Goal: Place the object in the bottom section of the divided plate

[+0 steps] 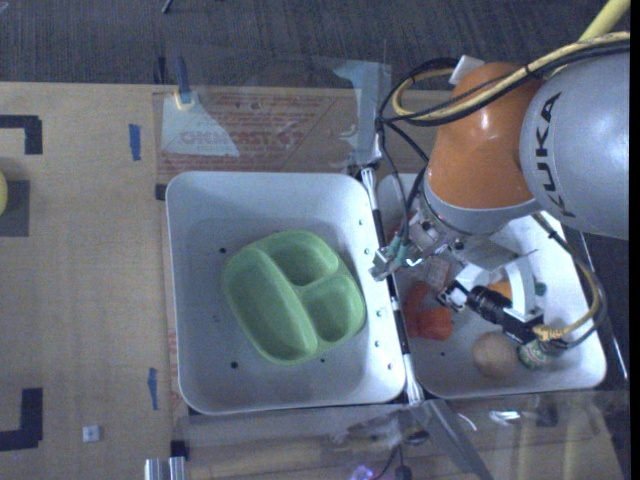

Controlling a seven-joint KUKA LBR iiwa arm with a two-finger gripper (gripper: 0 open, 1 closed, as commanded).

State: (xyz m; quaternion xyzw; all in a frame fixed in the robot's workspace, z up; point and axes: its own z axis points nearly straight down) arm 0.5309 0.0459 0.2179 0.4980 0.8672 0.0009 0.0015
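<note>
A green divided plate (pixel 293 295) with three sections lies in the middle of the left white bin (pixel 200 218). My gripper (pixel 428 286) hangs below the orange wrist band over the left part of the right bin (pixel 590 368), close to the wall between the bins. Right under it lies a red object (pixel 434 323), partly covered by the gripper body. I cannot make out whether it touches the red object. The plate's sections hold nothing.
A tan round object (pixel 493 354) lies at the right bin's front. An orange piece (pixel 500 290) and a small green-capped item (pixel 536 354) lie beside a black cable fitting. The arm covers much of the right bin.
</note>
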